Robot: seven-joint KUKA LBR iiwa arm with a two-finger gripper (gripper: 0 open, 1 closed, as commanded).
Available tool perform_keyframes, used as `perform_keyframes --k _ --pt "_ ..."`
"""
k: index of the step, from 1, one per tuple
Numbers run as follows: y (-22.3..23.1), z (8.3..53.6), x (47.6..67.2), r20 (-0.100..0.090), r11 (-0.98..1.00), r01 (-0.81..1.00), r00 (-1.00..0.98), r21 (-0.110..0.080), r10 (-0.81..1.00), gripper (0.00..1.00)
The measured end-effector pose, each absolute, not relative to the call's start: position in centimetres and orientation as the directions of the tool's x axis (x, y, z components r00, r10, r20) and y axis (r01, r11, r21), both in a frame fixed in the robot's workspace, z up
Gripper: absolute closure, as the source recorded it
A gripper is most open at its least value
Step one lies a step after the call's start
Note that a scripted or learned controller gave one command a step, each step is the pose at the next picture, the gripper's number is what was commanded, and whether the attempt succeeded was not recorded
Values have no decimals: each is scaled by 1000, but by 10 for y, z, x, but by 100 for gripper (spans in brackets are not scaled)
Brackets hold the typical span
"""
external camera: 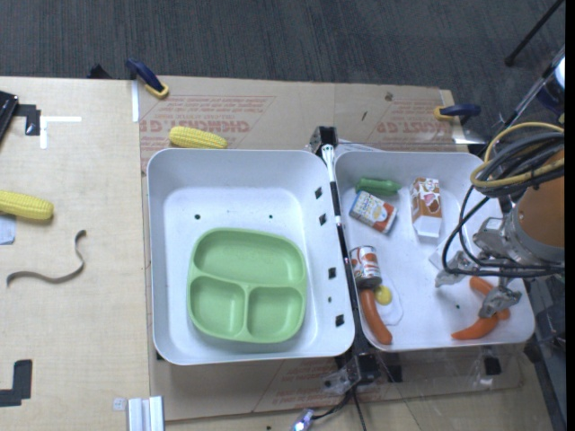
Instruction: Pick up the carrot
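The carrot (474,329) is a long orange piece lying along the front wall of the right bin (422,338), near its right corner. My gripper (474,287) hangs low over that bin's right side, just behind the carrot. Its two fingers (452,271) stand apart, so it is open. A short orange bit (483,285) shows between the fingers; I cannot tell whether it belongs to the carrot. The orange-banded wrist and a loop of cables hide the bin's right wall.
The right bin also holds a reddish sausage (375,317), a small can (365,266), a yellow piece (384,295), two cartons (373,210) (426,206) and a green vegetable (377,186). The left bin (171,241) holds a green divided plate (247,285). Two corn cobs (196,137) (25,206) lie outside.
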State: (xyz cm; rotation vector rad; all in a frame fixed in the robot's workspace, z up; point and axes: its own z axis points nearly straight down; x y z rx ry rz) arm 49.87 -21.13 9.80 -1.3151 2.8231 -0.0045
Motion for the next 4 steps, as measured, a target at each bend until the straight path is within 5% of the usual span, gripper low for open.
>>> perform_keyframes --k 1,2,4 --pt "-212 106 499 -21 645 -764 -645 -15 -764 100" --pt "-217 232 527 -7 889 -458 -889 -2 -458 100" --pt "-222 339 495 -5 710 -704 -710 -3 -704 100"
